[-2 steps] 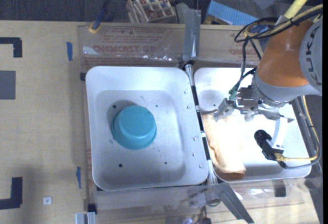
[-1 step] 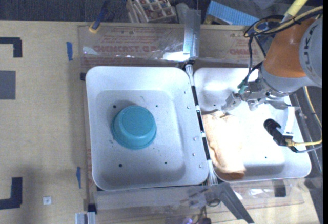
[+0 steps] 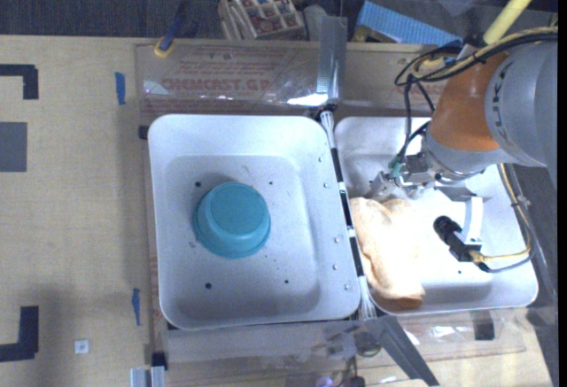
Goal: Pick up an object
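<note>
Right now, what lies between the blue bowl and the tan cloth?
In the camera view, bare white floor of the left bin, then the two bins' adjoining rims, separate the blue bowl from the tan cloth in the right bin.

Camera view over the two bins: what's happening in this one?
The KUKA arm reaches in over the right bin, its end effector low by the top edge of a crumpled tan cloth against that bin's left wall. Nothing is visibly held. A teal bowl sits upside down in the left bin, untouched.
</note>
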Motion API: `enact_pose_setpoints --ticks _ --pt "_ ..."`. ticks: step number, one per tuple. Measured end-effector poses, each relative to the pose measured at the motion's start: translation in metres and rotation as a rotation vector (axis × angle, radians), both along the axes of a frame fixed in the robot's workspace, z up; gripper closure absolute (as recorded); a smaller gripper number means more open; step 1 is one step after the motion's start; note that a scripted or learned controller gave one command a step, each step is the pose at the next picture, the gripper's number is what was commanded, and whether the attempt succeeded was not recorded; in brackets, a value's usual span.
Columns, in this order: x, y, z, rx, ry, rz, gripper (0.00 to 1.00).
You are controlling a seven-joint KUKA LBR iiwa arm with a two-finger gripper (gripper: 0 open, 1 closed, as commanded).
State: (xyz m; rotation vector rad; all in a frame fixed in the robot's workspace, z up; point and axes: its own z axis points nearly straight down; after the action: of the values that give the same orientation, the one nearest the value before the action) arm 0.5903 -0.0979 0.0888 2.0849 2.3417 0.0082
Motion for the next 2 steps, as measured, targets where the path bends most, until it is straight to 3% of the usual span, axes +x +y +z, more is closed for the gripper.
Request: enact_pose_setpoints --ticks 1,2 --pt "0.0013 -0.0009 0.0116 0.001 -0.006 -0.003 1.0" --pt "0.0013 -0.0008 0.0115 0.001 -0.005 -0.003 0.0"
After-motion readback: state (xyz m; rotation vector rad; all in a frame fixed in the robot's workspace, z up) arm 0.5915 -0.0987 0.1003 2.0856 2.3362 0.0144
